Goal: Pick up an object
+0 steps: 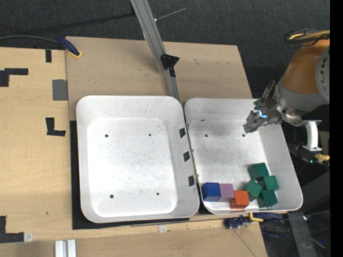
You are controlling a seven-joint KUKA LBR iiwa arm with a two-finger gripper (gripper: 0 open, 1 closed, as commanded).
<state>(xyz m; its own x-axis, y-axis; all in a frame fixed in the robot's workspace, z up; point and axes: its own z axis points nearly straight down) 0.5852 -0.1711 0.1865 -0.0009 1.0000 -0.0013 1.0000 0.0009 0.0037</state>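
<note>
From my feed, the arm (308,76) reaches in from the right, orange band showing above the wrist, and the gripper (253,123) sits over the upper right part of the right bin (225,116), near that bin's far right wall. The gripper is dark and small at this angle; I cannot tell how it is set, and I see nothing in it. All the pickable objects are clustered at the near edge of the right bin, well apart from the gripper. From left to right along the front wall: a blue cube (211,191), a purple cube (226,190) touching it, then an orange cube (240,198) just beside the purple one. To the right of these lies a bunch of green blocks (262,184), four or so, packed together and touching, the topmost one sitting furthest from the front wall. The left bin (131,154) shows a bare white floor with a few dark dots. Both bins rest side by side on a wooden bench (107,63). A grey metal bar (150,25) runs at a slant from the top of the view down to the gap between the bins.
</note>
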